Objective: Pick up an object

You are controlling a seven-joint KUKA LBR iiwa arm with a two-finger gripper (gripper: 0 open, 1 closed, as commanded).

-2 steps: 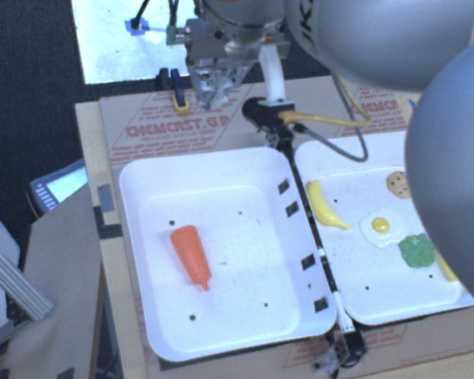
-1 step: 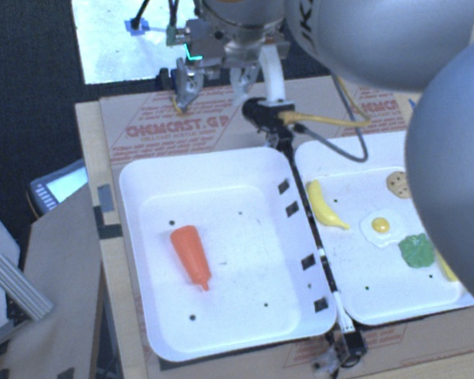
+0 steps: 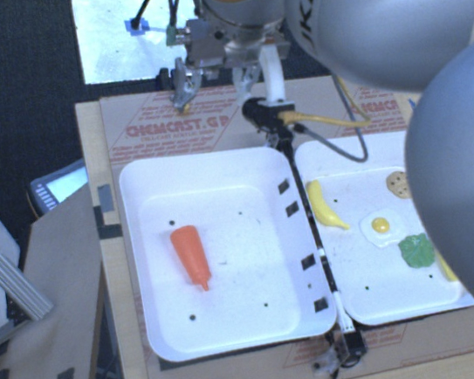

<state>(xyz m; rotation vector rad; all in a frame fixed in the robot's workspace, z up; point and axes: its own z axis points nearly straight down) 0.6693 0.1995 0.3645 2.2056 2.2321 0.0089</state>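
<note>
Left bin, centre: an orange carrot (image 3: pixel 190 255) lies on the white floor, narrow end toward the bottom of the frame.
Left bin (image 3: pixel 168 345): shallow, white, touching the right bin along a black-clipped seam.
Right bin (image 3: pixel 361 311): holds a yellow banana (image 3: pixel 323 206), a fried egg (image 3: pixel 381 228), a cookie (image 3: pixel 398 184) and a green leafy piece (image 3: pixel 416 250).
Gripper (image 3: pixel 212 84): top centre, above the cardboard beyond the bins, fingers spread apart, nothing between them.
Arm (image 3: pixel 406 18): large, grey, upper right.

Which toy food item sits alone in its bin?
The orange carrot, alone in the left bin; the banana, fried egg, cookie and green piece share the right bin.
</note>
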